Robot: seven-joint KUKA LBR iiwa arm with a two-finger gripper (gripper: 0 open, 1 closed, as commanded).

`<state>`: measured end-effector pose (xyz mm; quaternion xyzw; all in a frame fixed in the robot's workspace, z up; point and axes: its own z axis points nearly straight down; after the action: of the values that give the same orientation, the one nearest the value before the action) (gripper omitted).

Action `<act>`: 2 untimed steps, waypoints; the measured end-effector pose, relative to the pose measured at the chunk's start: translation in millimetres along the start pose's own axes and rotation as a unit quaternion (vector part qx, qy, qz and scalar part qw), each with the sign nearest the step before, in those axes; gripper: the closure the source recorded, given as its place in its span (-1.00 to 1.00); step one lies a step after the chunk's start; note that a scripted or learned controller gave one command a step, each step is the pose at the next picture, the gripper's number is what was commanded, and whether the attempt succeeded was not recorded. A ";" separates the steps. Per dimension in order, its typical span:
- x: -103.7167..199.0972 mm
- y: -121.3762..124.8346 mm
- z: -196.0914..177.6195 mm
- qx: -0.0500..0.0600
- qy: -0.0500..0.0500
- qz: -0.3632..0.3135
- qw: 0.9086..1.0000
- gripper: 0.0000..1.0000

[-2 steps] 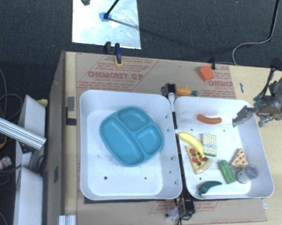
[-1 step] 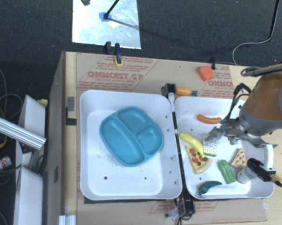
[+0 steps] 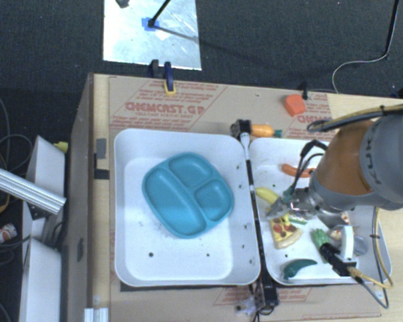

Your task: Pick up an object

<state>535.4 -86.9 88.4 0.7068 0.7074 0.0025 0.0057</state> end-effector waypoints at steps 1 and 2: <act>-65.1 100.1 4.1 0.004 0.001 -0.001 1.000 -1.00; -65.3 101.2 -7.6 0.003 0.001 -0.003 1.000 1.00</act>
<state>636.7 -152.1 97.5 0.7047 0.7095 0.0012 0.0031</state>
